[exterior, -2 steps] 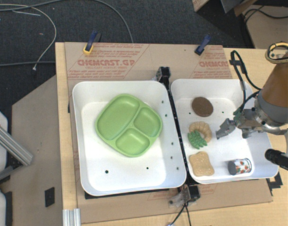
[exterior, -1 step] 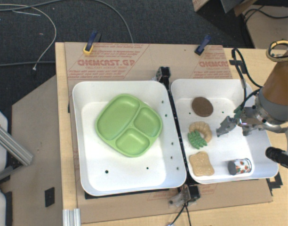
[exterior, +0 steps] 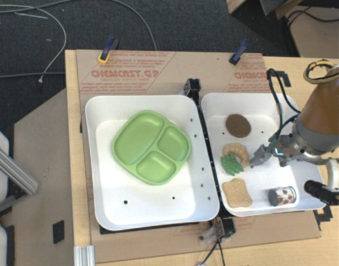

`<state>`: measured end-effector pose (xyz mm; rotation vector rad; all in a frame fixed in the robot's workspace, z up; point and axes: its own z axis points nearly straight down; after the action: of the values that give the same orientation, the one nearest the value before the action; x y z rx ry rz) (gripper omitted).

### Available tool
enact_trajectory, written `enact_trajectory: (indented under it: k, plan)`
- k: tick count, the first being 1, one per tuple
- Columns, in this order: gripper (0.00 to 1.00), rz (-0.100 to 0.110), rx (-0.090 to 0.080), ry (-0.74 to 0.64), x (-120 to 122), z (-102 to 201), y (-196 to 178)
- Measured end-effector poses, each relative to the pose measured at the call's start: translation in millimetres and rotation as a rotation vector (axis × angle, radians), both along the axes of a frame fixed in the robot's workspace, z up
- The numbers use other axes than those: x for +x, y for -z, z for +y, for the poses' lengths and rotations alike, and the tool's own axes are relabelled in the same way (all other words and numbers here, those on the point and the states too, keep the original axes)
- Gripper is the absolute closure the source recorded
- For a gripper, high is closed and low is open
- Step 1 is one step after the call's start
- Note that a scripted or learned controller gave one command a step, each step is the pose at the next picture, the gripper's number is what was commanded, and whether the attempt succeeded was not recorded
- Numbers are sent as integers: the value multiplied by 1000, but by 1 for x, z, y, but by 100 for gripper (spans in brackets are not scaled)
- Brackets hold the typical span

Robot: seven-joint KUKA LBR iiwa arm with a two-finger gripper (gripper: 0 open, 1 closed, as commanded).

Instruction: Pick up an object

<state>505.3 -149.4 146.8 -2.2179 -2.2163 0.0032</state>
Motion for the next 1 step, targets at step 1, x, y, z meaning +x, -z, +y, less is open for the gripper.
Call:
enact_trajectory:
  k: [1]
  plan:
    - [0, 1, 0, 0, -6, -2, 60]
